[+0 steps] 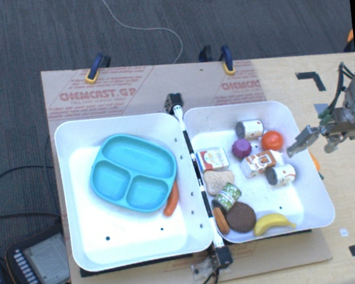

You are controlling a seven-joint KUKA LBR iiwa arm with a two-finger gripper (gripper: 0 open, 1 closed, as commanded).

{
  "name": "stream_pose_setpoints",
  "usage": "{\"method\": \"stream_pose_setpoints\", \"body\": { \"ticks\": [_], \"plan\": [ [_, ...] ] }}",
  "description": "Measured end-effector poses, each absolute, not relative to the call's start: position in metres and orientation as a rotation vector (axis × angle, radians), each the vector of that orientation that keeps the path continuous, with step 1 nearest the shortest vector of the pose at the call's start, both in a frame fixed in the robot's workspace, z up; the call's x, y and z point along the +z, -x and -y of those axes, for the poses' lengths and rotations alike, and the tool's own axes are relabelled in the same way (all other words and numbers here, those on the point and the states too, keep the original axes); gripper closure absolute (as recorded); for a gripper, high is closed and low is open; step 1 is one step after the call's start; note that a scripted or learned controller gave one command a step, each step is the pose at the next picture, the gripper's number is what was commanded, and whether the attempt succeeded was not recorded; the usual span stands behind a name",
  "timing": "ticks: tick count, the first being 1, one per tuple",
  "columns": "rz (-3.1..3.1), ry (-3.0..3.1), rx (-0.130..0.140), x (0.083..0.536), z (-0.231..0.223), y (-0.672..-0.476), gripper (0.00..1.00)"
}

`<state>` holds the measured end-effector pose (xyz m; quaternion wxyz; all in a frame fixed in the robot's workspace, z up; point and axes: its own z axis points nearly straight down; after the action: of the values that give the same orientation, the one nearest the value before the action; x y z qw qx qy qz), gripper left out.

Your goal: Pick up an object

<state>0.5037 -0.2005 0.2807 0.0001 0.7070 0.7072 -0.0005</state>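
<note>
Metal gripper [322, 136] hovers at the right bin's [313, 215] right rim with its fingers spread wide and holding nothing, so no object is picked yet, and the orange ball [271, 140] lies just left of it.

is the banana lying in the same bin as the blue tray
No, the banana lies in the right bin; the blue tray sits in the left bin.
</note>
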Motion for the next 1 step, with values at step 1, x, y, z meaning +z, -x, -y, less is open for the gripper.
{"method": "stream_pose_setpoints", "body": {
  "ticks": [1],
  "plan": [
    [-2.224, -2.223, -0.003, 0.1527, 0.2233, -0.5365, 0.00]
  ]
}}
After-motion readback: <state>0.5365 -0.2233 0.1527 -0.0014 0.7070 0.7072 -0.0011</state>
